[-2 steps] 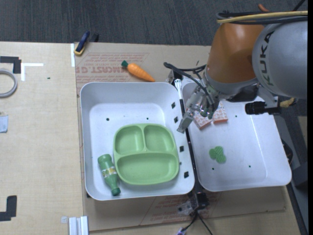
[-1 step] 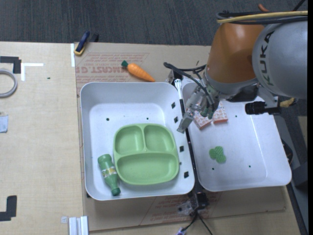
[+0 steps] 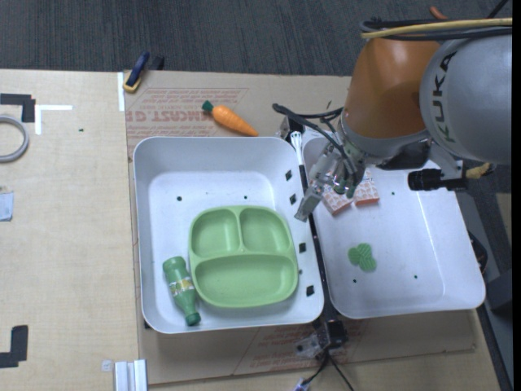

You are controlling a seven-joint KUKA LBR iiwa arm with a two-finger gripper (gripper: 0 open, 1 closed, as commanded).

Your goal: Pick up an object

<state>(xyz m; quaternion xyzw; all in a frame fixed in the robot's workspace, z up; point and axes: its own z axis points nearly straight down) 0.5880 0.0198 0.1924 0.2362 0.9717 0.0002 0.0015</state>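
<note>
Reaching in from the right, grey arm (image 3: 456, 96) with its orange band, bent low over the right bin (image 3: 440, 292); gripper (image 3: 326, 187) down at that bin's upper-left corner, close to the seam between the two bins; fingers (image 3: 306, 205) angled down and leftward, gap between them too cluttered to read, so open or closed — can't tell; nothing plainly seen between them. Just beside the gripper, partly under it, a red-and-white block (image 3: 358, 194), lying on the bin floor, possibly two pieces touching; contact with the fingers unclear. Lower in the same bin, well apart from the gripper, a small green lump (image 3: 363, 257), lying alone. Over in the left bin (image 3: 155, 169): green divided plate (image 3: 242, 257) flat in the middle, three compartments; green bottle (image 3: 181, 290) lying on its side, touching the plate's lower-left edge. Outside the bins, on cardboard (image 3: 179, 108) above the left bin, a toy carrot (image 3: 231, 119), leaf end to the left; further left, a blue-and-yellow marker (image 3: 136, 71) at the bench edge.
</note>
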